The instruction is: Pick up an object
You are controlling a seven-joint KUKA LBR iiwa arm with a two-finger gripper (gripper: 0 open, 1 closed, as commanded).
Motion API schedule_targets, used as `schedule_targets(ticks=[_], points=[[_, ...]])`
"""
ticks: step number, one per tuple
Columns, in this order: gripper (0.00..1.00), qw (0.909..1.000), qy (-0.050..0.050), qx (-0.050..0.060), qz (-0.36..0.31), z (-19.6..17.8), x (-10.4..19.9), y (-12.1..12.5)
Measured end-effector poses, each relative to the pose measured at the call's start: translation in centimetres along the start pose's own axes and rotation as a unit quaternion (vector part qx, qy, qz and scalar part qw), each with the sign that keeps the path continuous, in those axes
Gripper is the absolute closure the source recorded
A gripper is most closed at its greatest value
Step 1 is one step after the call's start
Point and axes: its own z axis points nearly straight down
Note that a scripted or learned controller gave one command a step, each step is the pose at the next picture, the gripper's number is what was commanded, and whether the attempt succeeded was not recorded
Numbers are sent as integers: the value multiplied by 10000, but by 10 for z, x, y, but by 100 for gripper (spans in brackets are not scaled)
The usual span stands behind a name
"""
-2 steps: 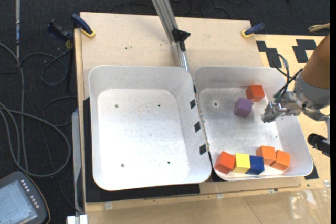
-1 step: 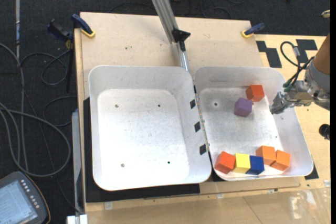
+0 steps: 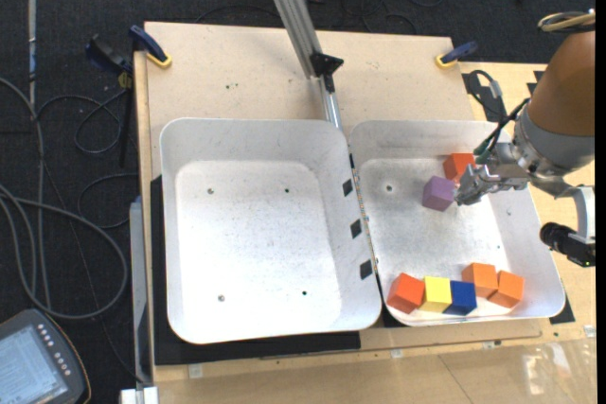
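Purple block (image 3: pixel 438 193) beside gripper (image 3: pixel 468 193), finger state indiscernible; adjacent orange block (image 3: pixel 459 165) may obstruct the grasp, causing slip.

I count two white bins on my desk (image 3: pixel 246 61), a left bin (image 3: pixel 189 203) and a right bin (image 3: pixel 530 232). I see seven blocks, all in the right bin. Four are orange: one up by my arm (image 3: pixel 459 165), one at the left end of the bottom row (image 3: pixel 406 291), and two at its right end (image 3: pixel 481 277) (image 3: pixel 509 288). One is purple (image 3: pixel 438 193), one is yellow (image 3: pixel 436 293), and one is blue (image 3: pixel 463 297). I see one robot arm (image 3: pixel 568 109).
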Motion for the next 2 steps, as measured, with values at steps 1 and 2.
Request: schedule_targets(ticks=[1,2], points=[[100,10000,-4,-9,3,-12,46,14],[100,10000,-3,2,3,-3,98,28]])
